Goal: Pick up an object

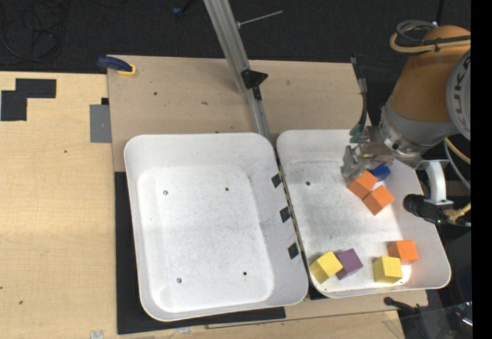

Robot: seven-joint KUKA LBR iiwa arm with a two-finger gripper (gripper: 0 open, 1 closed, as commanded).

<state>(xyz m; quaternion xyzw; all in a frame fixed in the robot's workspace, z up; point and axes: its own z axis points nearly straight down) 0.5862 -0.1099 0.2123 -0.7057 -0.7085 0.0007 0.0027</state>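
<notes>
The grey arm [430, 91], its orange band uppermost, reaches in from the right edge of the bench and angles down and leftward, carrying its gripper [355, 164] low over the upper right part of the right bin [323, 147].

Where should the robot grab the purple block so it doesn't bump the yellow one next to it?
Come straight down from above onto the purple block. A yellow block touches its left side, so I'd close the fingers on its near and far faces, which look free. It sits flat in the right bin, so a top grip probably suits it.
</notes>
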